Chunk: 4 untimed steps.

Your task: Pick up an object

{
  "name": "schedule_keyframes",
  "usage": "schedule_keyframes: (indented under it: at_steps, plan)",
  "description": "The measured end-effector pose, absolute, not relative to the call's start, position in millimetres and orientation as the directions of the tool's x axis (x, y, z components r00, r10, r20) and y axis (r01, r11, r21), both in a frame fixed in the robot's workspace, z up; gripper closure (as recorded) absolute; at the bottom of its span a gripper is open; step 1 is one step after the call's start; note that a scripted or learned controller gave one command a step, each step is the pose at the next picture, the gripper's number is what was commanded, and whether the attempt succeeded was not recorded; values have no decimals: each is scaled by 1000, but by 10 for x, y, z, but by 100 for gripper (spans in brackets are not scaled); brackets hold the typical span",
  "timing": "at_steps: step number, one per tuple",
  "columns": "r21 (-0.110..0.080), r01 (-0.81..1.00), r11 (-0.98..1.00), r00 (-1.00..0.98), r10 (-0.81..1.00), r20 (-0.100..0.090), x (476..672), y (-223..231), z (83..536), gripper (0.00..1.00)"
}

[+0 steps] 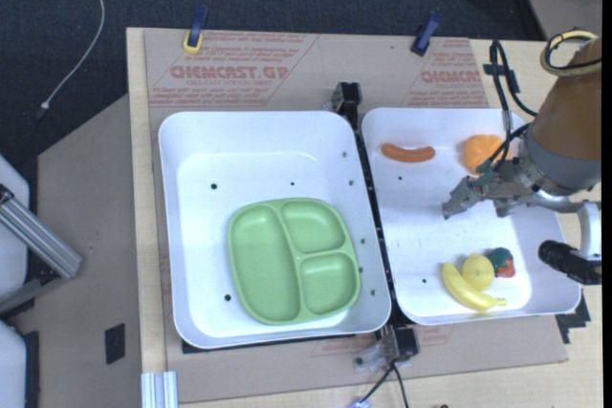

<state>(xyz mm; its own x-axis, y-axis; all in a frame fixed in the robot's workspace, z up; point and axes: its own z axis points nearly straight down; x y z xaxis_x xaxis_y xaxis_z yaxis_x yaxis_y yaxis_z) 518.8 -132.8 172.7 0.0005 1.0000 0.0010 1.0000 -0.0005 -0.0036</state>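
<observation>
Because the arm (572,124) enters from the right, the pincer (475,196) hangs over the right bin (411,234), where every loose object lies. Whether its fingers are apart or together cannot be told; nothing is seen between them.

Right bin contents:
- sausage (408,152), near the far wall, apart from the pincer;
- orange piece (481,151), far right, just beside the arm and partly covered by it;
- banana (469,289), lemon (478,270) and a small green-and-red item (502,263), clustered at the near right corner, touching or nearly so.

Left bin (191,148) contents: one green tray (292,258) with three compartments, lying flat.

Judgement: the sausage is probably the easiest target, since it lies alone; the clustered items risk a fouled grasp. No object is lifted yet.

Both bins sit side by side on the desk (287,72).
</observation>
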Motion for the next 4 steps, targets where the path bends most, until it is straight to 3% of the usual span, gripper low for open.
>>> schedule_keyframes:
  at_steps: [1, 2, 3, 4]
  plan:
    - [-6, 1000, 0, 0, 1000, 2, 5272, -1368, 1204, 0]
    - [1, 1000, 0, 0, 1000, 0, 5282, -1368, 1339, 100]
    - [7, 1000, 1, -1, 1000, -2, 5283, -1352, 1976, 100]
    - [4, 1000, 1, -1, 1000, -1, 5292, -1352, 2097, 100]
